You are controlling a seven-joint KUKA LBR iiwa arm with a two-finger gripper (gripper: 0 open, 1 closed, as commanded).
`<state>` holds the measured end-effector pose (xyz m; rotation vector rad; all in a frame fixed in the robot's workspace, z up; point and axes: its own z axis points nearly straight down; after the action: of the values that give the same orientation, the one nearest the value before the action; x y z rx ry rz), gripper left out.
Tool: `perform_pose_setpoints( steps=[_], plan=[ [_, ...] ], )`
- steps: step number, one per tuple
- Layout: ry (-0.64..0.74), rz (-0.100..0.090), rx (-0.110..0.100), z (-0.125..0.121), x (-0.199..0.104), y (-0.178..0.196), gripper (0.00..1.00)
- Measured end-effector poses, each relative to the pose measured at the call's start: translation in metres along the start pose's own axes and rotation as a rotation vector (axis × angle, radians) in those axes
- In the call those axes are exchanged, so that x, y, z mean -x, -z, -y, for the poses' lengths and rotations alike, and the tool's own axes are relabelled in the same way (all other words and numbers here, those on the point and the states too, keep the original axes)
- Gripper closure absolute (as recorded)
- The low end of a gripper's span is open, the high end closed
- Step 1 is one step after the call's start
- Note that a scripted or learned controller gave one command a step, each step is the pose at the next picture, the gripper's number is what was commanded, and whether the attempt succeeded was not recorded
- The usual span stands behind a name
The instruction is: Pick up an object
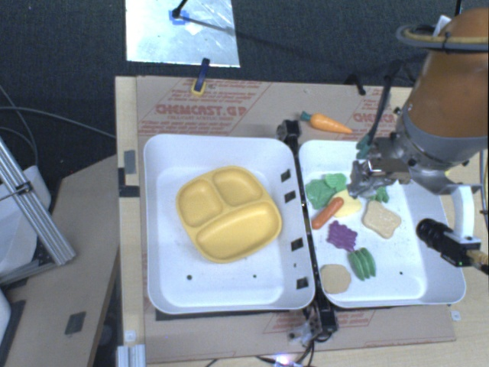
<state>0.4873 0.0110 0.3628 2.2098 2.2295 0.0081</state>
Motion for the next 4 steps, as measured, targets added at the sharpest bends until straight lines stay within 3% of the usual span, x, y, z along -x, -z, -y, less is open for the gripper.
perform_pose_setpoints(
  steps=[1, 2, 3, 4],
  plan=[
    [-0.001, 0.001, -0.008, 0.001, -0.033, -0.059, 1.00],
    [-0.002, 0.000, 0.001, -0.007, -0.054, -0.007, 1.00],
    [-0.001, -0.001, 0.000, 0.000, -0.086, 0.029, 1.00],
    [0.000, -0.003, 0.011, -0.024, -0.124, 0.147, 1.00]
  ],
)
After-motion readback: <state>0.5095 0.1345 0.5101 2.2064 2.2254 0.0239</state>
